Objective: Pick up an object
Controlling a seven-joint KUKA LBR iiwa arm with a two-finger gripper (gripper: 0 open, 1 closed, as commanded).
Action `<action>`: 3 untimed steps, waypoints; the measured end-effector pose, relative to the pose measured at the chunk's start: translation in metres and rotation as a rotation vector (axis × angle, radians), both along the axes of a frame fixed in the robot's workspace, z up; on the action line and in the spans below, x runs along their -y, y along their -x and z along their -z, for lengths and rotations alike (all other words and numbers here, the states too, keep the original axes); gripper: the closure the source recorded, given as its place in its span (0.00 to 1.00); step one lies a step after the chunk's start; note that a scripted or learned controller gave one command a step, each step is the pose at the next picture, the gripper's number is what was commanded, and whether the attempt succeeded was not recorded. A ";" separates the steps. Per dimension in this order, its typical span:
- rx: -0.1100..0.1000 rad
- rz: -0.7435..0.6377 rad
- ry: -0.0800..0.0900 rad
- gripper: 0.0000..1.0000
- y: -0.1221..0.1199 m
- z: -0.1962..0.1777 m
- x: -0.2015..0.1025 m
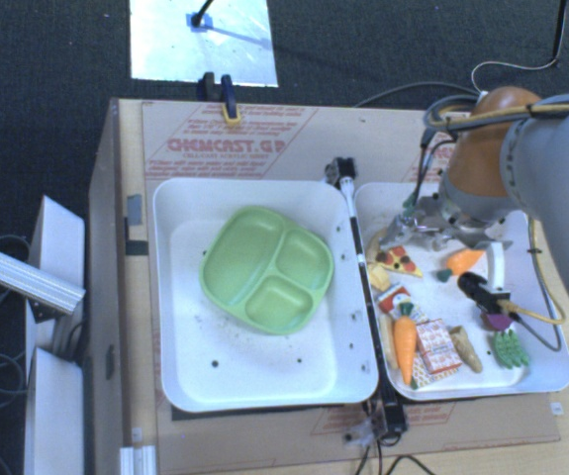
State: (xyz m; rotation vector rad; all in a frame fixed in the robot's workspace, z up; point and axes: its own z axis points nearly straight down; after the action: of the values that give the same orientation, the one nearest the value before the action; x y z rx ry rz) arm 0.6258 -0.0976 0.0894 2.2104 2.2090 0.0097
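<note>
Left white bin (190, 364) holds a green divided plate (267, 268), centred, tilted toward 1 o'clock; cardboard sheet (235, 139) with red lettering under both bins; shiny metal plate (203, 26) on dark carpet at 12 o'clock.

**Arm low over the right bin's toy food**

The grey arm (551, 156) reaches in from the right, its tool (425, 228) low over the right bin (551, 369), just above a pizza slice (395, 260). Nearby lie an orange piece (462, 260), a carrot (405, 341), a red packet (435, 347) and a green piece (509, 348). The left bin (190, 379) holds a green divided plate (266, 268), tilted. Both bins sit side by side on the counter (264, 137).
</note>
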 end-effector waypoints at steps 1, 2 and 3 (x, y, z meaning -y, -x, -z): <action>-0.001 -0.002 -0.006 1.00 -0.001 -0.011 -0.002; -0.001 -0.002 -0.006 0.00 -0.001 -0.011 -0.002; -0.014 -0.005 -0.007 0.00 -0.031 0.005 0.007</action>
State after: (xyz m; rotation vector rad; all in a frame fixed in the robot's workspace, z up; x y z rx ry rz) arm 0.6565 -0.1047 0.0849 2.2150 2.2248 0.0024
